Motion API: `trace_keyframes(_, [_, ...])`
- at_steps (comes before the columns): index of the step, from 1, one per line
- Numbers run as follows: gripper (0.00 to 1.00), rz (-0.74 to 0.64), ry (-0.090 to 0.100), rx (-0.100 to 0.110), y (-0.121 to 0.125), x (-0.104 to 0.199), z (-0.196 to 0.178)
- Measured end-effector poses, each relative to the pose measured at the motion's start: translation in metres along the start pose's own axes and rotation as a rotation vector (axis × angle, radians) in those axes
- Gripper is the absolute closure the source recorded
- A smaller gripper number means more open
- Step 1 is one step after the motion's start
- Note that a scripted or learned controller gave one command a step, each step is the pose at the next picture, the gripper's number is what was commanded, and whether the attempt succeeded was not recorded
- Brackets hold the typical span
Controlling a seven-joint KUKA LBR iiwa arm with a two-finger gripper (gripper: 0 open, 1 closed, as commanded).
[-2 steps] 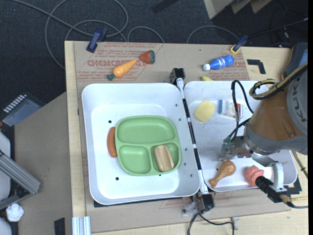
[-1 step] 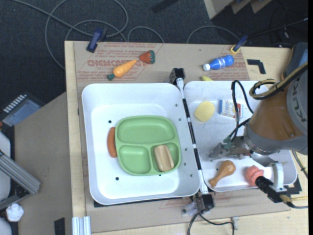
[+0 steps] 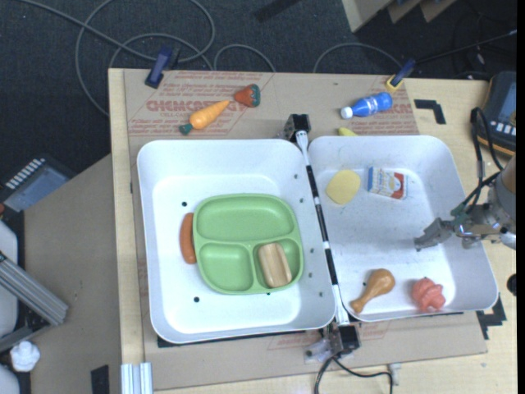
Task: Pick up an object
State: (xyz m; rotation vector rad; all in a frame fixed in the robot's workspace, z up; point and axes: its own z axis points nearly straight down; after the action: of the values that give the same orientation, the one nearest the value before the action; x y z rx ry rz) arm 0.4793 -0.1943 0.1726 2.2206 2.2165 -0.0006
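Nearest, along the front of the right bin (image 3: 459,298), lie a tan drumstick (image 3: 374,290) and a lumpy pink-red toy (image 3: 428,295), both small, rounded and glossy like moulded plastic. Just behind them the gripper (image 3: 433,235) reaches in over the right side of that bin; its dark fingers look parted with nothing between them, so I read it as open and empty. No target is named, so any of these will serve; the pink-red toy sits closest, just in front of the gripper. Risk, as I judge it: that toy lies close to the sloped bin wall, so a finger could strike the rim, and the slick rounded shapes may squirt out of a pinch. In the left bin (image 3: 160,245), a smooth green divided plate (image 3: 246,236) carries a bread-like roll (image 3: 275,264), with an orange sausage (image 3: 189,238) touching its left edge. Further back in the right bin, a soft yellow disc (image 3: 344,186) sits beside a flat white packet (image 3: 385,182). Farthest, on the brown desk (image 3: 271,89), lie a carrot (image 3: 207,115) and a blue bottle (image 3: 367,106).
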Motion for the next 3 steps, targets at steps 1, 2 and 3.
trace_keyframes(1, [0.0,-0.003,0.002,-0.001,0.073,-0.026,-0.047])
trace_keyframes(2, [0.0,-0.004,0.005,0.004,0.092,0.025,-0.013])
trace_keyframes(3, [0.0,-0.004,0.004,0.005,0.101,0.055,0.017])
